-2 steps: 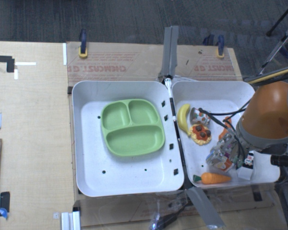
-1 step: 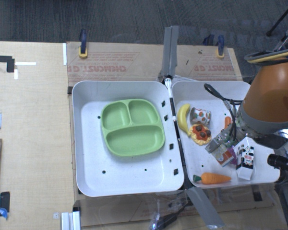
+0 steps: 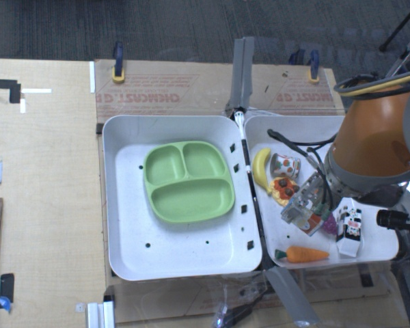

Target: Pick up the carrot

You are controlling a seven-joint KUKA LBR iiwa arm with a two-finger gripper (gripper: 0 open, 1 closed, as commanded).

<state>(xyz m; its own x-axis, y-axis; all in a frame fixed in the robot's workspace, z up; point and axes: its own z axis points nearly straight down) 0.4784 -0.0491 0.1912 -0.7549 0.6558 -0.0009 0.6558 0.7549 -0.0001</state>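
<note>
The carrot, orange with a small green tip on its left end, lies flat along the front wall of the right bin. My gripper hangs low over the middle of that bin, just behind the carrot and apart from it. It partly covers a few small toys. The arm's orange band looms above the bin's right side.
A banana, a small can and a red-and-yellow toy lie at the right bin's left side. A white box and a purple piece sit to the right of my gripper. The left bin holds a green divided plate.
</note>
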